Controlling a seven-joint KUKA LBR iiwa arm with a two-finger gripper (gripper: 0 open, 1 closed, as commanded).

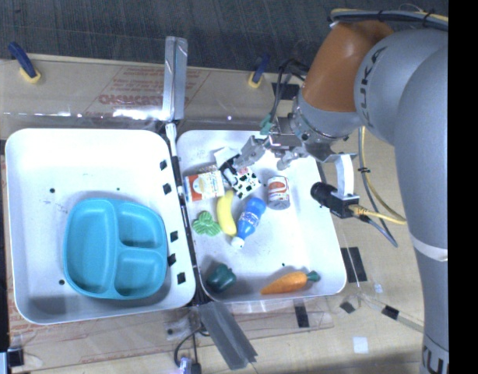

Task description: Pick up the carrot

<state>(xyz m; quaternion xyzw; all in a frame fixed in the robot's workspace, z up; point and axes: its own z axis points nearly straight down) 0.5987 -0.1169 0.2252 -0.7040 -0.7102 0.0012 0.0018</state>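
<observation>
The carrot (pixel 286 282) lies on its side near the front wall of the right bin (pixel 325 240), its green top pointing right toward the corner, with bare white floor around it. My jaws (pixel 262 153) hang over the back half of that same bin, well apart from the carrot. My two fingers (pixel 249 151) look spread with nothing between them.

Just below my jaws sits a crowd of small things. A black-and-white spotted piece (pixel 244 182) is just beneath my fingertips. Beside it to the right stands a small can (pixel 278 192). A blue bottle (pixel 251 218) lies tilted, its white cap toward the front, touching a yellow banana (pixel 226 213). Left of the banana is a green leafy vegetable (pixel 205 224), and behind that a red-and-white carton (pixel 204 185) leans near the divider. A dark green pepper (pixel 219 276) rests in the front left corner, near the carrot's tip but apart from it.

The left bin (pixel 29 162) carries a blue divided plate (pixel 114 246). Both bins sit on the desk (pixel 379 302).
</observation>
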